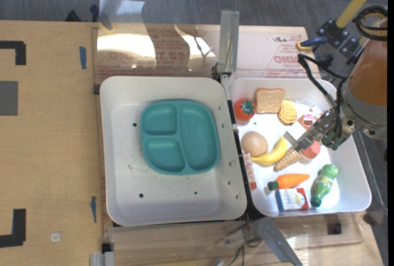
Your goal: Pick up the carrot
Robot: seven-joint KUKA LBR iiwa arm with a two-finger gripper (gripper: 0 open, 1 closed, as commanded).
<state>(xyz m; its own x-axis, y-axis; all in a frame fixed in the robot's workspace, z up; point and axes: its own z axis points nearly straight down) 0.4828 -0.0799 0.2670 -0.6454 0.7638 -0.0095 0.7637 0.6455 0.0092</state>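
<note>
- The carrot (290,180) lies in the right bin (357,192), below the gripper (306,140) and slightly left of it, near but apart; its long axis runs roughly left-right, tip toward the right.
- Whether the gripper is wide or narrow I cannot tell; nothing visible sits in it.
- 1 cone (290,159) lies between gripper and carrot and stands in the way.
- A banana (273,153) lies left of the gripper, a bottle (324,184) below-right, a carton (291,199) just beneath the carrot.

Two white bins (117,135) are seen, one teal divided plate (180,135), one carrot (292,180), one banana (273,154), one tomato (244,109), one bread slice (269,100).
</note>
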